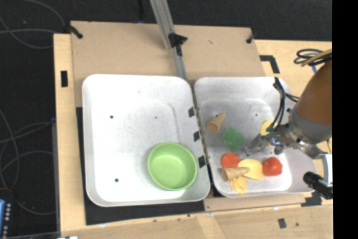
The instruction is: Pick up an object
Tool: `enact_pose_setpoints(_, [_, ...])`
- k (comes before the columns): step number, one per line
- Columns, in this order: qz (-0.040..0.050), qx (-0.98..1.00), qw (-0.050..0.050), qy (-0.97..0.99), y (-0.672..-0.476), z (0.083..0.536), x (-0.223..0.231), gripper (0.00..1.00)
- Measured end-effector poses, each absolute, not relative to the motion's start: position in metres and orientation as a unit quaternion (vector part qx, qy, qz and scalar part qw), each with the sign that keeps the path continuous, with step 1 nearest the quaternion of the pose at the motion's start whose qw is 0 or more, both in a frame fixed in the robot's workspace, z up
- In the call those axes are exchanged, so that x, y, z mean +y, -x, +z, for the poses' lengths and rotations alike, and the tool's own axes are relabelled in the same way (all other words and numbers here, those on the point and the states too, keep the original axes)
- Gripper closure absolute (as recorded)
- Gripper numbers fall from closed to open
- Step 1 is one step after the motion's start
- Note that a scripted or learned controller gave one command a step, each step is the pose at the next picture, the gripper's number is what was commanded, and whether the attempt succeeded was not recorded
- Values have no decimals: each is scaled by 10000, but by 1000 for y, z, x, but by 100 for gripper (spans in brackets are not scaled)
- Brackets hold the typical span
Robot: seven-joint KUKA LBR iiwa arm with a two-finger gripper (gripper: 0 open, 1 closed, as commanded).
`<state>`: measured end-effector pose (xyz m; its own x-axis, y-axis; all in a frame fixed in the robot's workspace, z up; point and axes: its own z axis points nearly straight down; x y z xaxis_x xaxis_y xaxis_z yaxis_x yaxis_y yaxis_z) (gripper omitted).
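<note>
The right bin [240, 89] holds several small objects. A tan cone [216, 121] lies near its left wall, with a green lump [231, 137] just below it. Along the front sit a red-orange piece [229, 160], a yellow piece [251, 168], a second tan cone [237, 179] and a red ball [272, 166]. My gripper [260, 143] reaches in from the right and hangs low over the bin, just right of the green lump and above the red ball. A small yellow thing [267, 127] shows right beside the gripper; whether it is held is unclear.
The left bin [123, 103] holds a light green bowl [172, 165] near its front right corner. A metal rod [159, 3] slants down from the top to the bins' shared edge. Cables lie at the far right [310, 56].
</note>
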<state>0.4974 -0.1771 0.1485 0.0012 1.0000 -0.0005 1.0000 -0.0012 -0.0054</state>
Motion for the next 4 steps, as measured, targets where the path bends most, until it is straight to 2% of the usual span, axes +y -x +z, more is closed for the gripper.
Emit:
enact_pose_setpoints(1, [6, -7064, -16, 7078, -498, 100, -179, 0])
enact_pose_setpoints(2, [-16, -7049, -21, 7093, -499, 112, -179, 100])
enact_pose_setpoints(4, [-19, -7081, -42, 7061, -497, 215, -188, 100])
